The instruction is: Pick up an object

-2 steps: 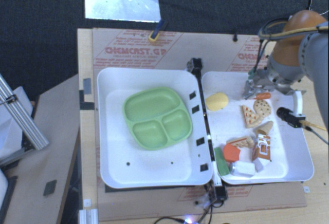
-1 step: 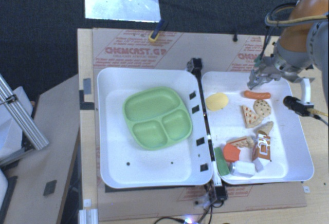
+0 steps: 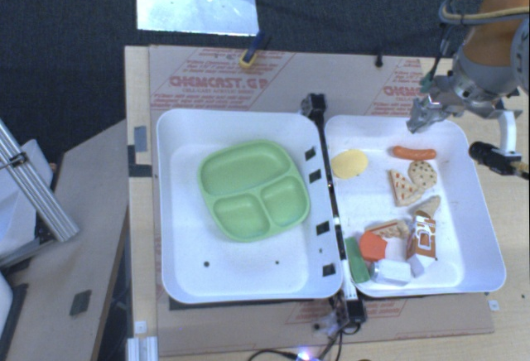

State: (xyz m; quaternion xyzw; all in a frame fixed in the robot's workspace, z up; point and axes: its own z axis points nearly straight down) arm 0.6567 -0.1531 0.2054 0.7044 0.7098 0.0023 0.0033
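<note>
Gripper (image 3: 424,116) hovers over the far edge of the right bin (image 3: 476,210); grip state unreadable; nothing seen between its tips; hot dog (image 3: 413,153) lies just below it, near yellow disc (image 3: 349,163); green tray (image 3: 252,189) sits in left bin (image 3: 178,210).

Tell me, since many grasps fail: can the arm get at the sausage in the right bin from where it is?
Probably yes. The gripper sits above the right bin's far edge, and the sausage lies just below it in the view, apart from the other pieces, with nothing over it.
</note>
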